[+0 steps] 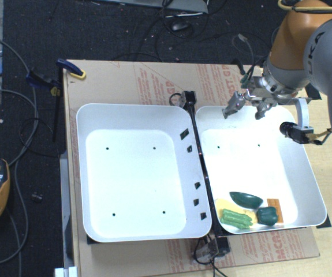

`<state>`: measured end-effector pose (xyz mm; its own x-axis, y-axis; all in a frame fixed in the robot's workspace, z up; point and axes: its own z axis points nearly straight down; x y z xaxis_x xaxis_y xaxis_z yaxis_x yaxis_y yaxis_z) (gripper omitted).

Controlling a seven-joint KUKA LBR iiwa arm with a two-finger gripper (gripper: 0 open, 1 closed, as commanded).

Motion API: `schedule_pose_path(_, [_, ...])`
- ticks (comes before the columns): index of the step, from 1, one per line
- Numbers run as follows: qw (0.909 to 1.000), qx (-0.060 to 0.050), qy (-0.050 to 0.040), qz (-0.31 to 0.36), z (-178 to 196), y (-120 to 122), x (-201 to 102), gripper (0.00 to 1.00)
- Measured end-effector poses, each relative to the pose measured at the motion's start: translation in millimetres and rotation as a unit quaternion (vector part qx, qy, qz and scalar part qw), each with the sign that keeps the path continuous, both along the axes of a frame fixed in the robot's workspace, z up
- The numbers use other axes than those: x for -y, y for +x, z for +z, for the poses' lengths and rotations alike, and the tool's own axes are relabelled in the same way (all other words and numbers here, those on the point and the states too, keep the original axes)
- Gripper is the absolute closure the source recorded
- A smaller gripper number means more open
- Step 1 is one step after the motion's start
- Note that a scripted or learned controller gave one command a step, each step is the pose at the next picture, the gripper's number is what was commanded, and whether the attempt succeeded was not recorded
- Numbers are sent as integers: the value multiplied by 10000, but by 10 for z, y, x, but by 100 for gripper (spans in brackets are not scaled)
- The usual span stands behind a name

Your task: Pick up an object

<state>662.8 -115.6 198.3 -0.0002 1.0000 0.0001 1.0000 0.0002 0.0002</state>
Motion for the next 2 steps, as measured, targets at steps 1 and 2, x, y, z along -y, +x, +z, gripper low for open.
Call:
schedule_pose_path(1, [10000,-11,2,-3,-226,-683,-138,0])
schedule_pose_path(2, [10000,45,-2,0,740,-1395,-242,0])
